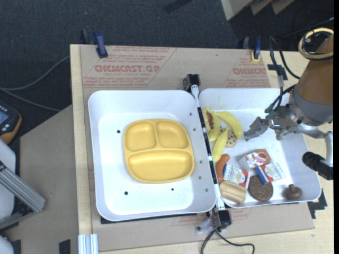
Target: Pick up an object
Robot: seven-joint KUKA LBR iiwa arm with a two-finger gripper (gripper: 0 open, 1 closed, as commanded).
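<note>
Two shallow white bins sit side by side on the table (79, 142). The left bin (103, 142) holds one yellow plate (158, 150) with three compartments. The right bin (304, 157) holds the objects: two bananas (221, 127) against its left wall, one orange sausage (222, 166) below them, one bread roll (232, 192), one round brown cookie (260, 188), a cluster of small printed packets (255, 165), and one dark brown piece (292, 192) at the lower right. The gripper (253, 129) hangs over the right bin just right of the bananas, fingers narrowly parted, nothing between them.
</note>
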